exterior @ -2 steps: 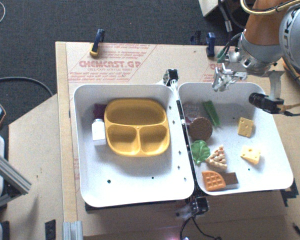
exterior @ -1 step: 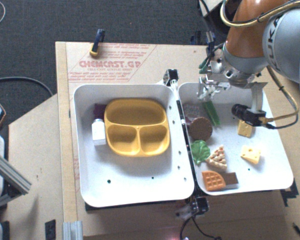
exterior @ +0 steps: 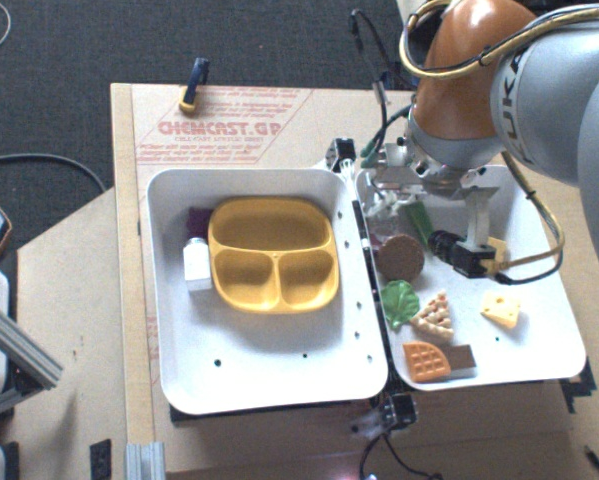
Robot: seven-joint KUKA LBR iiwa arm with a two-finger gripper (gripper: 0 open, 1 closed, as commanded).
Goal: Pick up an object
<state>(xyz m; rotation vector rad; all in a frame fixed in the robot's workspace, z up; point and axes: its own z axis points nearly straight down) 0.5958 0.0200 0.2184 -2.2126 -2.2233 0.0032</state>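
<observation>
Gripper [exterior: 411, 211], finger state indeterminable, is being held over right shallow white bin [exterior: 554, 313], near round brown patty [exterior: 400, 257].

You have two white bins: left bin [exterior: 169, 368], right bin [exterior: 549, 343]. Left bin: one yellow divided tray [exterior: 272, 253], one small white bottle [exterior: 197, 264]. Right bin: one brown disc [exterior: 400, 257], one green leaf [exterior: 400, 301], one waffle [exterior: 426, 362], one cheese wedge [exterior: 501, 310].

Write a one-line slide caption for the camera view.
KUKA arm's claw hangs over the right bin of toy food; a yellow divided tray lies in the left bin.
</observation>
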